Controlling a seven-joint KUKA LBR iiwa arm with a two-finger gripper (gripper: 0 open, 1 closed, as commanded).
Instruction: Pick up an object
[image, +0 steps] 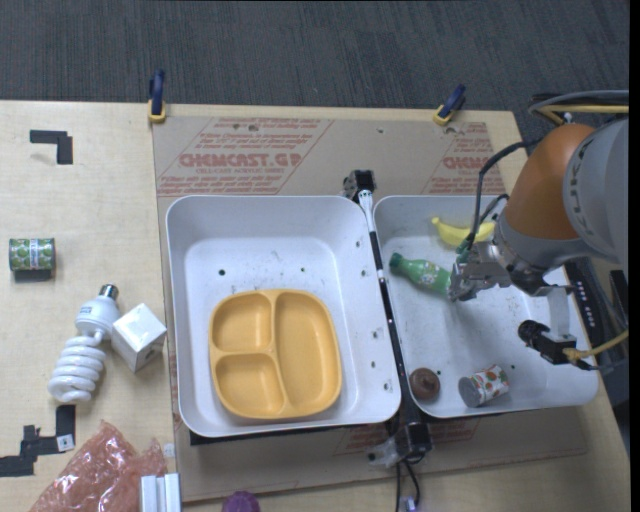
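**Arm low over the right bin, beside the green bottle**

The gripper sits at the green bottle's 3 o'clock end in the right bin. Whether its fingers pinch anything cannot be told. A banana lies at the bottle's 1 o'clock.

On the pale wooden surface, left of the 2 bins, lies a white spiral light bulb touching a small white cube. Further up sits a small green-labelled can on its side. A crumpled pink mesh bag fills the lower-left corner — beside it, a clear plastic piece. 2 blue-and-yellow clamps pin the brown printed cardboard sheet.
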